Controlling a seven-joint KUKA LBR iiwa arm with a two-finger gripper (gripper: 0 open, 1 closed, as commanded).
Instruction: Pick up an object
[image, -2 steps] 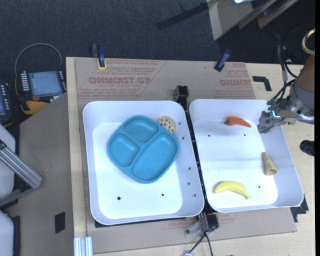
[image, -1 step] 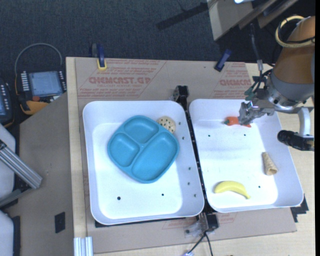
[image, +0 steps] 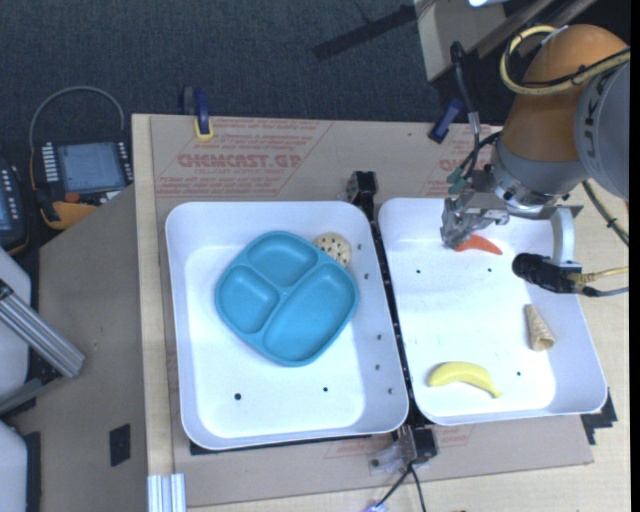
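Gripper (image: 463, 232) hangs low over the orange carrot (image: 484, 245) in the right bin (image: 430, 300). Whether its fingers are spread or pinching cannot be told. Banana (image: 464, 377) lies near the front.

Dark blue carpet (image: 250, 60), cardboard-topped bench (image: 300, 150)

The arm (image: 590, 100) was grey, with a rounded orange band (image: 560, 80) above the wrist. Black cables looped beside that band, one yellowish loop over its top. The metal gripper (image: 463, 228) below the band appeared grey, with dark fittings.
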